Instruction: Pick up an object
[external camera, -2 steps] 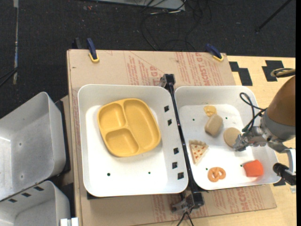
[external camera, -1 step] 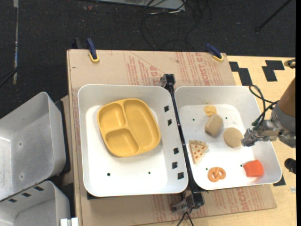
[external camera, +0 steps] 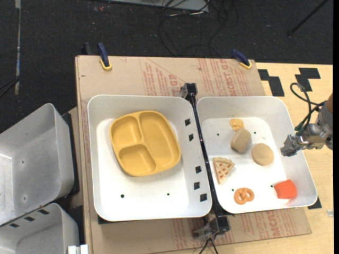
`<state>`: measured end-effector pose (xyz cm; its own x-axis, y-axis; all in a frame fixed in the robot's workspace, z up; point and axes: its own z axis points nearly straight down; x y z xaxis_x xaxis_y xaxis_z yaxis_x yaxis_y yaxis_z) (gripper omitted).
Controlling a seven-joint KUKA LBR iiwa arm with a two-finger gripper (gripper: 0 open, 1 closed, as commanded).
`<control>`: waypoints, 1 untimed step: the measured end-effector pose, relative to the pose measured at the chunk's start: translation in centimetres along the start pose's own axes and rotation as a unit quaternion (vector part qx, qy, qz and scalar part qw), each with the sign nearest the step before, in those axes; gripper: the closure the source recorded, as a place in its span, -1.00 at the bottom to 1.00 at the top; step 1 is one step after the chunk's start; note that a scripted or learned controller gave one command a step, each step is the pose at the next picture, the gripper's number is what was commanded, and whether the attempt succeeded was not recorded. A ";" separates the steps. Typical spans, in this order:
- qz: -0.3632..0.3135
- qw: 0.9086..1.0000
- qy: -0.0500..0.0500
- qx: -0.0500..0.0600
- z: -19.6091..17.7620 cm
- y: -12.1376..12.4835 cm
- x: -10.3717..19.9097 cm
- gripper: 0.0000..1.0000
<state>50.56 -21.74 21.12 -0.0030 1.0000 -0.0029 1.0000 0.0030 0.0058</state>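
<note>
Gripper at right bin rim, finger state can't tell; risk: clips rim approaching round cookie.

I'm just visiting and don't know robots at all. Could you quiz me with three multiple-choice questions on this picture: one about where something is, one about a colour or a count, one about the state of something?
1. Where does the yellow divided plate lie?
A. In the left bin
B. In the right bin
C. On the floor

2. How many small items lie in the right bin?
A. Two
B. Four
C. Six

3. Where is the pincer now?
A. Over the plate
B. At the right bin's right rim, with the items lying apart from it
C. Between the two bins

Answers:
1 A: the plate lies in the left bin.
2 C: a small yellow piece, a tan lump, a round tan piece, a pizza slice, a pretzel and an orange block.
3 B: it sits at the right rim, and all six items lie on the bin floor away from it.
</note>
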 end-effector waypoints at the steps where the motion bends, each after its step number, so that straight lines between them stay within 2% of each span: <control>1: -0.002 1.000 0.002 0.001 -0.9 1.1 5.1 1.00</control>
<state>51.69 -16.68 22.01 -0.0076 1.0000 0.0004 1.0000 0.0076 0.0030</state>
